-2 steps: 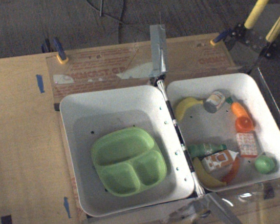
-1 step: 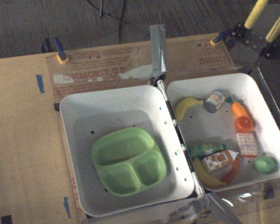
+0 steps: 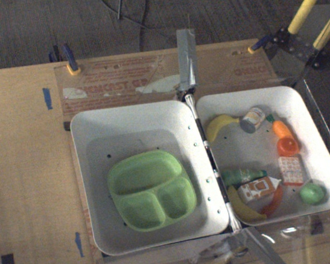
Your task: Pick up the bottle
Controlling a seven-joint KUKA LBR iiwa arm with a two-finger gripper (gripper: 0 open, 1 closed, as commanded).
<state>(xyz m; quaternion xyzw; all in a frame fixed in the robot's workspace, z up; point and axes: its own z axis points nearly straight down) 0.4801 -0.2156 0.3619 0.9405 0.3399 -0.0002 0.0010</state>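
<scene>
Camera view, looking down on the tabletop [image 3: 31, 177]. Whether the hand is open or closed cannot be told from this frame, so no grasp can be claimed.

The bottle [image 3: 243, 176], green with a pale cap end, lies on its side in the right bin [image 3: 308, 108], at about 8 o'clock from the bin's centre and close to the wall shared with the left bin [image 3: 86, 133]. Its long axis runs roughly from 9 to 3 o'clock. A small carton [image 3: 258, 190] lies just at 5 o'clock from the bottle, apparently touching it. A banana [image 3: 241, 206] curves along the bin wall at 6 o'clock, and a red pepper-like piece [image 3: 275, 199] lies beyond the carton.

Farther out, a red-and-white box [image 3: 291, 170] sits at 3 o'clock, an orange cup [image 3: 287, 146] and a carrot [image 3: 281, 127] at 2 o'clock, and a second banana [image 3: 219, 127] and a grey can [image 3: 252, 118] at 12 to 1 o'clock. A green ball-like object [image 3: 312, 193] lies at 4 o'clock. A green divided plate [image 3: 152, 189] rests in the left bin.

Probable hazards: the near wall leaves little room for a finger on the 9 o'clock side. A closure along the bottle's length would likely slip off the rounded body. The crowding carton could be pinched instead, or lifted together with the bottle.
</scene>
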